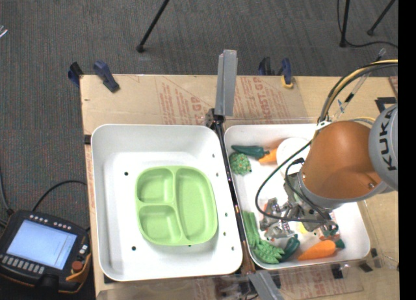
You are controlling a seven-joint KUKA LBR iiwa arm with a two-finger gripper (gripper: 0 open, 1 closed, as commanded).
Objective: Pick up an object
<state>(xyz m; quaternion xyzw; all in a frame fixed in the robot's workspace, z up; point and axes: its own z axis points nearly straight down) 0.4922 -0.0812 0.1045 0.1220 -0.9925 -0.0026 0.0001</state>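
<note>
My gripper (284, 222) hangs low inside the right bin (361, 227), under the orange band of the arm. It sits among several toy foods. An orange carrot (318, 249) lies just right of it near the front wall. Green leafy pieces (273, 251) and a long green pod (251, 227) lie at its front left. A green broccoli (240, 163) and a dark green pepper (250, 151) rest at the bin's back left. Whether anything sits between the fingers is hidden by cables and the wrist.
The left bin (110, 155) holds a light green divided plate (175, 204). A grey upright post (226, 84) stands behind the seam between the bins. A teach pendant (42, 246) lies on the floor at the front left. Tripod legs stand behind the bench.
</note>
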